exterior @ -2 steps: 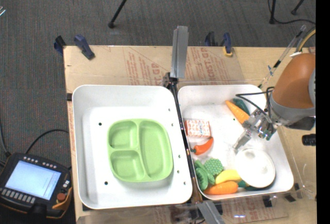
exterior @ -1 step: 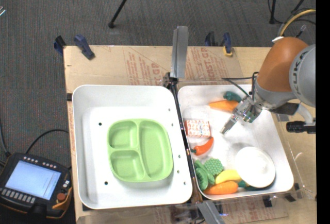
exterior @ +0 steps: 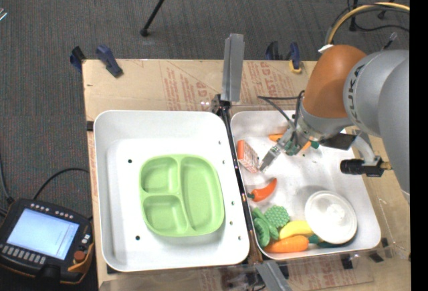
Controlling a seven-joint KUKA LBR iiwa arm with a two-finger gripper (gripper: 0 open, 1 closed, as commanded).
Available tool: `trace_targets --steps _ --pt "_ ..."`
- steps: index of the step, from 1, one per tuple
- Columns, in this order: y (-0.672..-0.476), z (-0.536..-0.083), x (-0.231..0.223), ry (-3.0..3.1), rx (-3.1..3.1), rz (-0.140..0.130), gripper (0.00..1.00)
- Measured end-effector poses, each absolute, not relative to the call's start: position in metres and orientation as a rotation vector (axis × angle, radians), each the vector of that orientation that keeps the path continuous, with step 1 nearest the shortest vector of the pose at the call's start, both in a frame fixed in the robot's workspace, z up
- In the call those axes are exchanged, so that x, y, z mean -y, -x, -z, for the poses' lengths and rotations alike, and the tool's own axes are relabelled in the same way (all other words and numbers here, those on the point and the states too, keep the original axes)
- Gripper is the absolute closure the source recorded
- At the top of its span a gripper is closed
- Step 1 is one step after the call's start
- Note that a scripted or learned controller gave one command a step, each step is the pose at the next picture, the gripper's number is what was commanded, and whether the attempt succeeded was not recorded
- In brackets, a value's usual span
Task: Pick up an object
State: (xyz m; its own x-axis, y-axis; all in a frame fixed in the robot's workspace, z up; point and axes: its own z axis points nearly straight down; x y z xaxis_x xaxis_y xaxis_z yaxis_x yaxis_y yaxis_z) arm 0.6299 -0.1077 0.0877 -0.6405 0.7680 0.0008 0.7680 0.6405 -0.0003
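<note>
My gripper (exterior: 270, 158) hangs low over the upper left part of the right bin (exterior: 364, 206). It points down and left toward an orange and pink ridged piece (exterior: 246, 154) that lies against the bin's left wall. A small orange item (exterior: 275, 138) peeks out just behind the wrist. A red chili pepper (exterior: 265, 190) lies below the gripper, apart from it. I see nothing held in the gripper.
Along the right bin's front lie broccoli (exterior: 276, 215), a green cucumber (exterior: 259, 227), a yellow banana (exterior: 296, 228) and a carrot (exterior: 289, 244), next to a white bowl (exterior: 330, 216). The left bin (exterior: 107, 149) holds a green divided plate (exterior: 182, 195).
</note>
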Motion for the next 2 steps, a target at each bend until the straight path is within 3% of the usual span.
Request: trace_targets --steps 1,2 --pt "-0.563 -0.087 0.098 1.455 2.782 -0.001 0.0" --pt "-0.515 -0.087 0.091 1.626 2.684 -0.001 0.0"
